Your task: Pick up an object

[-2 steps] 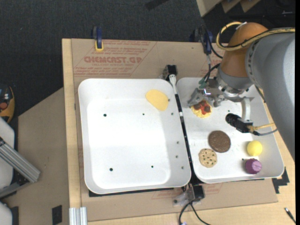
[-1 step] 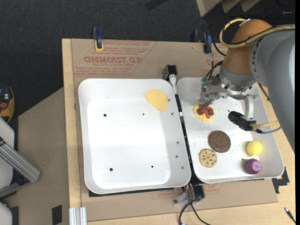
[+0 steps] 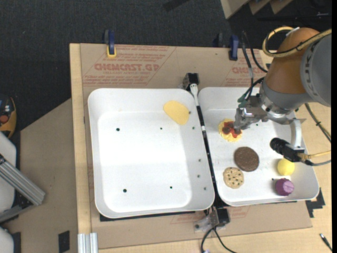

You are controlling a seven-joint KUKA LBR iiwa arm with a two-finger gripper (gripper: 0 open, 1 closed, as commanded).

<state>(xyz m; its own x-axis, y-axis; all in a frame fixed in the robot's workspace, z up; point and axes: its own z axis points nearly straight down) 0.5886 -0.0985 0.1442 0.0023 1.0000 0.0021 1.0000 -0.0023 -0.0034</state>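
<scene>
A: What is the arm after?

B: My guess is the red and yellow toy (image 3: 230,131) in the right bin (image 3: 310,186). The gripper (image 3: 238,125) is down right on top of it, at about ten o'clock in that bin, close to the divider between the two bins.

A: Is it holding the toy?

B: I cannot tell. The wrist hides the fingertips, so whether they are spread or closed is not visible, and the toy looks to be lying on the bin floor.

A: What does the toy look like?

B: Small and lumpy, red on top with a yellow edge showing at six o'clock. Its upper right part is covered by the gripper, so I would not name it further.

A: Why that one?

B: Probably because it sits apart from the rest. The brown disc (image 3: 246,158) and the cookie (image 3: 233,177) lie toward six o'clock, the lemon (image 3: 285,167) and the purple piece (image 3: 284,186) toward four o'clock, so nothing crowds the descent.

A: And the left bin (image 3: 105,183)?

B: A yellow chip (image 3: 176,112) lies at one o'clock, well apart from the arm.
</scene>
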